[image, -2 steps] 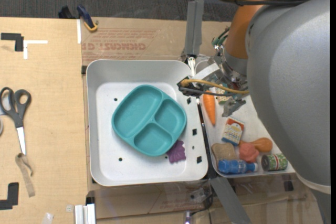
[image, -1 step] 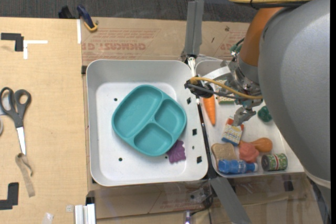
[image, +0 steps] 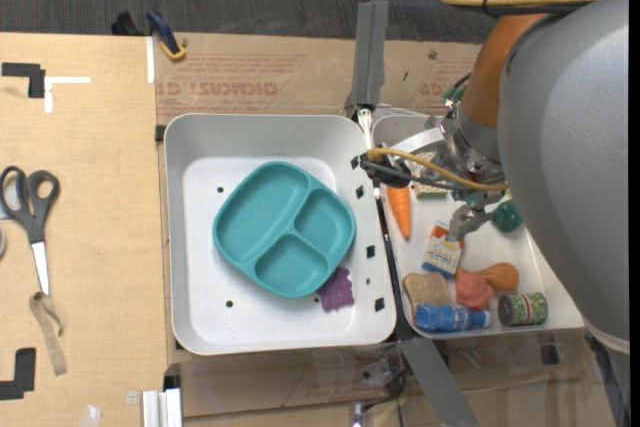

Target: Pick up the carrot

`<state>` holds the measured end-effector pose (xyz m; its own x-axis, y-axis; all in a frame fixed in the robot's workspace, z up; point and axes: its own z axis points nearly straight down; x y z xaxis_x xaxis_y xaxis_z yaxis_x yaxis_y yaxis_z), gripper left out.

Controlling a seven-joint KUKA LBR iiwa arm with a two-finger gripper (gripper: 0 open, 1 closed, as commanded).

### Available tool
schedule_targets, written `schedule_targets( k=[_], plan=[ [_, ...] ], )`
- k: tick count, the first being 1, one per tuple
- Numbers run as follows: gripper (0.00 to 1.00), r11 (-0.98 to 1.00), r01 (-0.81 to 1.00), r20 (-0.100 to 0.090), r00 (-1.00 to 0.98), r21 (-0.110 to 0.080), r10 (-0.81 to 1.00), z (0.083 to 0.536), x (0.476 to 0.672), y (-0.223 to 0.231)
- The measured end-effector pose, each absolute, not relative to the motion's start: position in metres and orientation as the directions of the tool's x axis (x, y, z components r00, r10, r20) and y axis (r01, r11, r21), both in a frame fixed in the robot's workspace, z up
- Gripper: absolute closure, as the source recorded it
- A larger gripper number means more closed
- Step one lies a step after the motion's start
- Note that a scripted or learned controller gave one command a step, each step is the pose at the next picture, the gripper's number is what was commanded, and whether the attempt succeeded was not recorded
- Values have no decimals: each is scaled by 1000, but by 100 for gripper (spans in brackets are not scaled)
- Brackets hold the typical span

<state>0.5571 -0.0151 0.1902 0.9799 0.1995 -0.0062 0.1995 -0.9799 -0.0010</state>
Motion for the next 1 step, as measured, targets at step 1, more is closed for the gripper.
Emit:
schedule_targets(
  k=[1],
  plan=[
    [0, -980, 200, -5, 980, -1, 200, 190, 550, 7]
  ],
)
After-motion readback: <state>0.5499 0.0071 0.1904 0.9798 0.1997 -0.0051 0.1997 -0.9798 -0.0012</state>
